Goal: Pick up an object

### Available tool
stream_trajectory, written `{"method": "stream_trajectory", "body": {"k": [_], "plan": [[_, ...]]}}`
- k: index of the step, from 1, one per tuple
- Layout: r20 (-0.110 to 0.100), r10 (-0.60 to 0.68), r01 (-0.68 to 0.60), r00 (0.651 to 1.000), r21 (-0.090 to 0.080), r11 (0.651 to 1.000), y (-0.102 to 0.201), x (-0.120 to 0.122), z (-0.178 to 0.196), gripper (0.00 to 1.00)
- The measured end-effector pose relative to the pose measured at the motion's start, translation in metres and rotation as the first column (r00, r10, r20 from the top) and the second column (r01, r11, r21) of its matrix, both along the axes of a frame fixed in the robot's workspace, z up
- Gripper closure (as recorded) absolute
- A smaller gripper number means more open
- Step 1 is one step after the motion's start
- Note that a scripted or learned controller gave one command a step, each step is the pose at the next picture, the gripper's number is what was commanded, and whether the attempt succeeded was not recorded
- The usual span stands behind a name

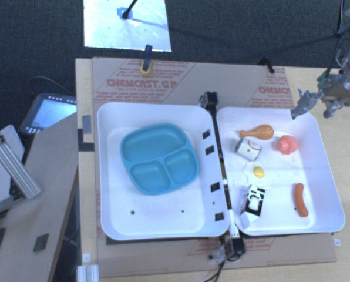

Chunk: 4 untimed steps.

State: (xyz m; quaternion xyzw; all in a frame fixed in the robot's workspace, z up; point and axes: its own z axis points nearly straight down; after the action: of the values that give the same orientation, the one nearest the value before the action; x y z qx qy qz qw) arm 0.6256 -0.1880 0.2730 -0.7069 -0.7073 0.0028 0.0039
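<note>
Jaws [313, 103] spread apart, holding nothing, above right bin [330, 175] far rim, toys well apart

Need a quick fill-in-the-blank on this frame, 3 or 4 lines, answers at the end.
1. The blue divided plate lies in the ____ bin.
2. The sausage lies in the ____ bin.
3. The chicken drumstick lies just ____ of the pink object.
4. The gripper hangs by the right bin's ____ right corner.

Answers: left; right; left; far
</note>
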Motion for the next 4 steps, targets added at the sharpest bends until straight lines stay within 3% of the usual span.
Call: {"method": "stream_trajectory", "body": {"k": [1,3,4], "plan": [[0.012,0.003,-0.003,1.000,-0.002,1.000,0.001,0.002,0.007,0.00],[0.009,0.003,-0.003,1.000,-0.002,1.000,0.009,0.003,-0.076,0.00],[0.007,0.002,-0.002,1.000,-0.001,1.000,0.011,0.004,-0.138,0.00]]}}
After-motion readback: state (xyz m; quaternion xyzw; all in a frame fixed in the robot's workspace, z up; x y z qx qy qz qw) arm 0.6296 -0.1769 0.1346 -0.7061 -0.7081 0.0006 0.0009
